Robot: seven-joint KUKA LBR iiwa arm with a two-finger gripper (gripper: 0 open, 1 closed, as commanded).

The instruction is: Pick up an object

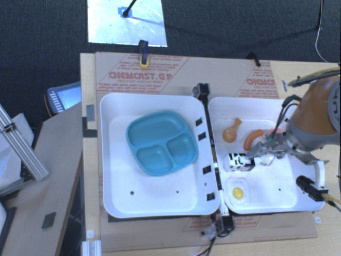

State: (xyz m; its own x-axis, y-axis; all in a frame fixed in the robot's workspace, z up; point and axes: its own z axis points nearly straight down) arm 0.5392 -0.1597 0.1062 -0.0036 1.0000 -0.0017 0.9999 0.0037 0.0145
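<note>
From above, the grey arm reaches in from the right, orange band high, wrist bent down into the right bin. The pincer sits low over the middle of that bin, just beside an orange sausage-shaped toy; whether it is clenched or released I cannot tell from here, and nothing is plainly caught in it.

Two white bins on the table, side by side. The left bin has one thing: a blue divided plate with three compartments, lying flat near the centre.

The right bin has four small things: one toy drumstick toward the far side, the sausage just right of it, one black-and-white patterned object right by the pincer's tip, and one fried-egg toy in the near left corner.
</note>
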